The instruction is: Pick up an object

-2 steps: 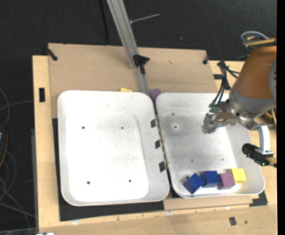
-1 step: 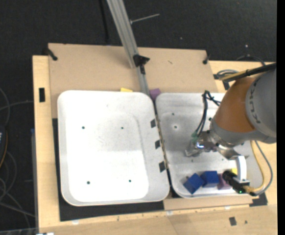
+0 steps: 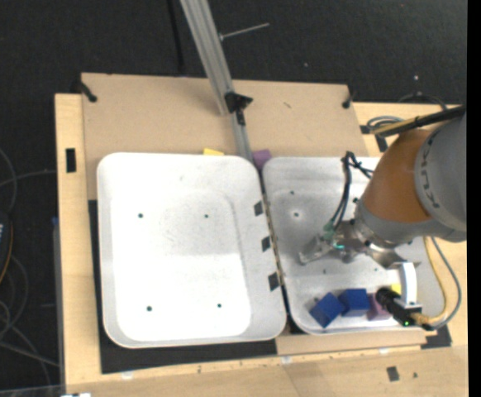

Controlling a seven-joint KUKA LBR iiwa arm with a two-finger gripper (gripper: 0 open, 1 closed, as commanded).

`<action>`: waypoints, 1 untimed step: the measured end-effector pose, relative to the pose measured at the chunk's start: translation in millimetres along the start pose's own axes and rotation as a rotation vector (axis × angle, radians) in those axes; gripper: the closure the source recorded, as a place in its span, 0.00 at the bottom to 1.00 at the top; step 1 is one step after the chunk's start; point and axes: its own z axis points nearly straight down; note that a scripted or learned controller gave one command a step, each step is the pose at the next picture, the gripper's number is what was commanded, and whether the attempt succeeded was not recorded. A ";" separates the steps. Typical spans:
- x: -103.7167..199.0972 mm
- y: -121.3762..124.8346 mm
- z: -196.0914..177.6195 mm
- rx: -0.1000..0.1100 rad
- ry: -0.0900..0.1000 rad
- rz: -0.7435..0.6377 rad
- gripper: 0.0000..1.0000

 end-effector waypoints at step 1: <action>-1.3 1.6 -11.1 -0.009 -0.002 0.003 1.00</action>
